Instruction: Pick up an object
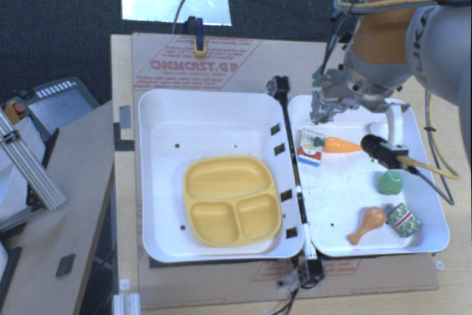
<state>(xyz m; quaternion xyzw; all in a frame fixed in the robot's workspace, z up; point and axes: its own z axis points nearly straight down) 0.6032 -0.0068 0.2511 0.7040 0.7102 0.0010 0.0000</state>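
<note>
The right bin (pixel 413 122) holds several small items. A white, red and green carton (pixel 311 147) lies near its left wall, with an orange carrot (pixel 341 146) touching its right side. Farther right sits a green lump (pixel 390 181). At the front lie an orange drumstick (pixel 367 224) and a small green-and-white can (pixel 403 219). My gripper (pixel 325 113) hangs over the bin's back left part, just above and behind the carton and carrot. Nothing shows in its grasp.
The left bin (pixel 169 122) holds a yellow divided tray (pixel 231 199). A black divider (pixel 289 151) with clips runs between the bins. A black part with a yellow cable (pixel 383 150) hangs from the arm over the right bin, beside the carrot.
</note>
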